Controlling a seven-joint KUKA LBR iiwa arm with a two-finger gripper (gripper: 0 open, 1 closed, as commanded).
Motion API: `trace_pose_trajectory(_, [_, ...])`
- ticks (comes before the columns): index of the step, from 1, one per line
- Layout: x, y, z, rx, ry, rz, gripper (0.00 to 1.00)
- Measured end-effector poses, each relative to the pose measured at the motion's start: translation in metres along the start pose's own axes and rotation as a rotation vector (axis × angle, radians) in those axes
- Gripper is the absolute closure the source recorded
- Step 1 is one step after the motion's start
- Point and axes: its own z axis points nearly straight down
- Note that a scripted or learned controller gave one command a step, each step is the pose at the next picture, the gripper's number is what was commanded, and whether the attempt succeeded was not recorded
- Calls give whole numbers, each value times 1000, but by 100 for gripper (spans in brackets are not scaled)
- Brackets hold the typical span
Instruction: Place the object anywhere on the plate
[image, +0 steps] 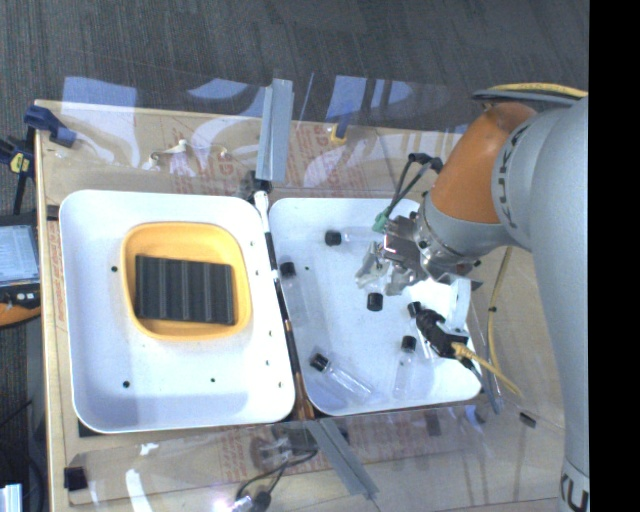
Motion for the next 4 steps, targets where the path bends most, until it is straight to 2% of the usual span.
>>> trace_pose_trajectory(1, [40,16,-5,-2,-1,-175,100])
trace_pose_trajectory(2, [95,35,-54,-2,-1,-395,100])
trace_pose_trajectory(3, [108,52,-3,1,-2,-741,100])
trace_pose_trajectory(4, [160,23,12,1,-2,-976,100])
